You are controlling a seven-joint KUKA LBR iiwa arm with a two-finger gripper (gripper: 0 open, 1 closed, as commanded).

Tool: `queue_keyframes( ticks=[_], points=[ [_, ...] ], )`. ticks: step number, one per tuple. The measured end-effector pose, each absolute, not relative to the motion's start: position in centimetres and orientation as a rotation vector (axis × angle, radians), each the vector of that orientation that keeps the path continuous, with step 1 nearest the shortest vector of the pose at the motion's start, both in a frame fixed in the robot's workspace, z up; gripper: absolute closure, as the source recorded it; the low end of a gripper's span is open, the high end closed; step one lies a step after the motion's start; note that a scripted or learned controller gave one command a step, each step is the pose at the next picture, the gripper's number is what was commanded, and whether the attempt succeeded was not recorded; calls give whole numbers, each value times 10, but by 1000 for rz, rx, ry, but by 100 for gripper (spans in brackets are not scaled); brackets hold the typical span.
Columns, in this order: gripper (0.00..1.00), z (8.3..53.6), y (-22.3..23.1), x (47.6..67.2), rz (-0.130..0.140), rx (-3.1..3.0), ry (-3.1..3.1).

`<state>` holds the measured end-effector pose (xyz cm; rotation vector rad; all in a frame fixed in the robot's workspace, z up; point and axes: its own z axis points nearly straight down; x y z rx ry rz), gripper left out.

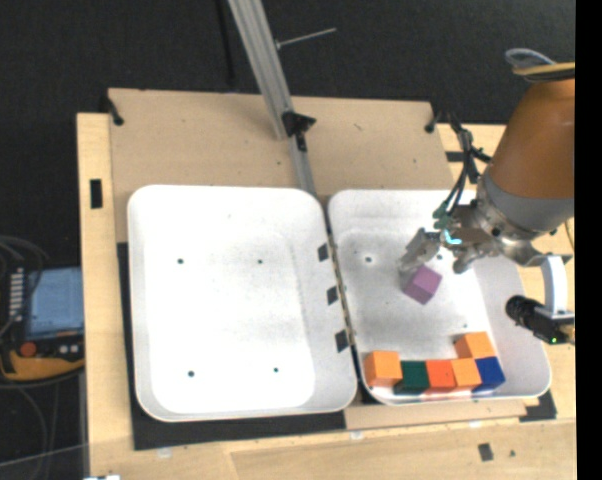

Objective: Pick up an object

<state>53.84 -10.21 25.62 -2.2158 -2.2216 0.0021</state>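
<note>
While the claw (443, 251) hangs spread wide over the right bin (381, 213) | purple block (422, 284) lies just beside, at its 7 o'clock, unheld | risk: off-centre descent, a finger nudges block aside

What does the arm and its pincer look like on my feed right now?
The arm has a broad orange band over a grey wrist section. Thin dark and green cables run down its left side. The pincer has two grey metal fingers, with a small teal glint at the base.
</note>
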Motion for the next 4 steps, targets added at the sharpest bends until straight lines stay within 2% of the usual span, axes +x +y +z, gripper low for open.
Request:
queue_keyframes(
  ticks=[1,3,4],
  points=[
    [0,258,-103,539,-2,-2222,-2222],
    [0,149,-100,528,8,-2222,-2216],
    [0,98,-102,529,2,-2225,-2221]
  ],
)
